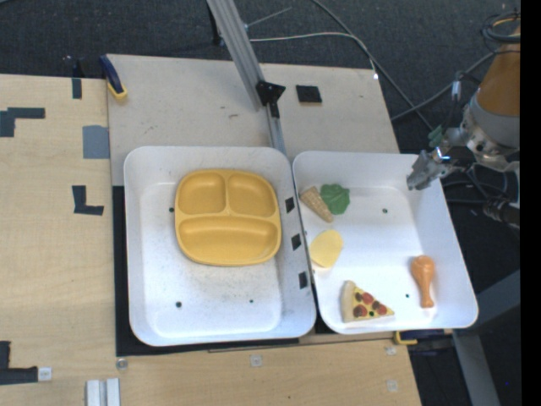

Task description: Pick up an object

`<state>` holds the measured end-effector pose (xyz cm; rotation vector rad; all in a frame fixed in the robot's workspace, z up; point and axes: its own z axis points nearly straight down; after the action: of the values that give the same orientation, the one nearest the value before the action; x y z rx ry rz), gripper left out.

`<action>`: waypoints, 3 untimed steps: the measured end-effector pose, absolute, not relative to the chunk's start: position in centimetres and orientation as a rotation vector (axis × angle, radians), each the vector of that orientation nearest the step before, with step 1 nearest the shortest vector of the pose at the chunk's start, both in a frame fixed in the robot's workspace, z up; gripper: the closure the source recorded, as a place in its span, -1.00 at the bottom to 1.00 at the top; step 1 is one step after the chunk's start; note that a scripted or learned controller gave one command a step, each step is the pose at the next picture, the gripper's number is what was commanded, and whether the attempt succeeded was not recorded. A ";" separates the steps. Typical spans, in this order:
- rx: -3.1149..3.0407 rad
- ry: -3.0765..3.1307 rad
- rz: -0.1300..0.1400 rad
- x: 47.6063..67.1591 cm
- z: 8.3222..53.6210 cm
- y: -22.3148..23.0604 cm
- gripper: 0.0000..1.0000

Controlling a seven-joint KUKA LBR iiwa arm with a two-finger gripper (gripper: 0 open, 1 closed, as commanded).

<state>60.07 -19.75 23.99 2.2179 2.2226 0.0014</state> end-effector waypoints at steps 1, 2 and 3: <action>2.217 2.228 -0.002 60.5 22.8 -14.1 1.00; 2.217 2.228 -0.001 59.4 22.9 -9.1 1.00; 2.216 2.229 0.000 59.1 23.3 -4.4 1.00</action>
<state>59.10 -4.42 23.31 2.2162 2.2288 0.0000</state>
